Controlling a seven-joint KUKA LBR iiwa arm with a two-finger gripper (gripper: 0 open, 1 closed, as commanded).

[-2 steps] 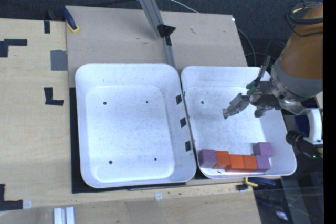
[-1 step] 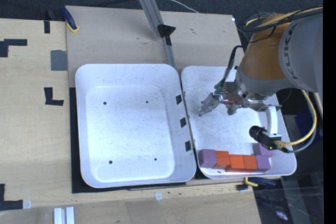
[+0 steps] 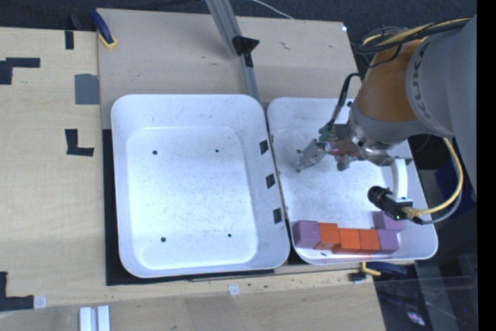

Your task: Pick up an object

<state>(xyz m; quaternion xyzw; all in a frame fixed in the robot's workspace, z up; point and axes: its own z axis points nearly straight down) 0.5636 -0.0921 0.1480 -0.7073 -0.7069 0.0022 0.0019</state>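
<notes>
My gripper (image 3: 308, 156) hangs over the bare middle of the right bin (image 3: 310, 120), reaching in from the right below the orange-banded wrist. No object shows at its tip. Along the bin's near wall lies a row of blocks: a purple block (image 3: 307, 232) at the left, two orange blocks (image 3: 328, 235) (image 3: 360, 240) beside it, and a purple L-shaped piece (image 3: 387, 232) at the right end. The row lies well below the gripper in the view, apart from it.
The left bin (image 3: 124, 128) sits beside the right one, the two sharing a rim with black clips (image 3: 269, 180). A metal pole (image 3: 221, 4) slants down to the bins' far edge. A yellow cable (image 3: 442, 201) loops by the arm at the right.
</notes>
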